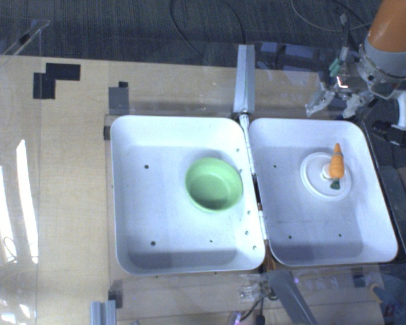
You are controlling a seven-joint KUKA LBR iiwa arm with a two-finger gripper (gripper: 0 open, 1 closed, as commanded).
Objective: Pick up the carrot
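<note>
bowl (pixel 214 183) in left bin (pixel 142 242) | carrot (pixel 336 162) on plate (pixel 316 181), right bin (pixel 291 235) | hand (pixel 337 100) behind right bin

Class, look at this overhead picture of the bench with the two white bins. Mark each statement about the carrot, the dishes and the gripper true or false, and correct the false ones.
1. The small orange carrot lies on the round white plate. True.
2. The pale green round bowl sits in the right white bin. False: it is in the left white bin.
3. The two-finger gripper holds the carrot. False: it is above the far edge of the right white bin, apart from the carrot.
4. The plate and the bowl share a bin. False: they are in separate bins.
5. The carrot's green end points toward the camera. True.
</note>
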